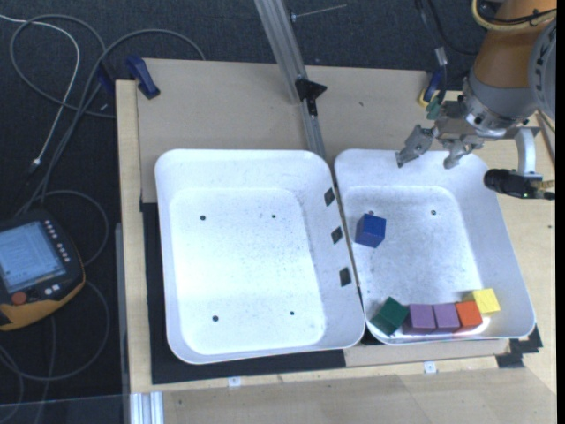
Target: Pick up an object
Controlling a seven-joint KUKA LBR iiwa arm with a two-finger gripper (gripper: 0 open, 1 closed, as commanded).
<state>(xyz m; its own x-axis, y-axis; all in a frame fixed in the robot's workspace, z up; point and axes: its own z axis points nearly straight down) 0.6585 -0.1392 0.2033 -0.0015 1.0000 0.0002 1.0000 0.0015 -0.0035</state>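
Bench [229, 95], tan, bearing two shallow white bins side by side. Left bin [177, 237]: speckled floor with four dark dots. Right bin [508, 254]: holds all the blocks. Arm [512, 47], grey with an orange band, enters from the upper right and ends over the far rim of the right bin. Gripper [434, 151]: fingers spread apart, nothing between them, above the bin's upper edge and well apart from every block. Pendant [35, 263], orange with a screen, lies off the bench at left. Blue block [371, 230] stands alone near the bin's left wall. Along the near wall, in a row: green block [389, 314], purple block [422, 316], maroon block [446, 315], orange block [468, 314], yellow block [486, 301].
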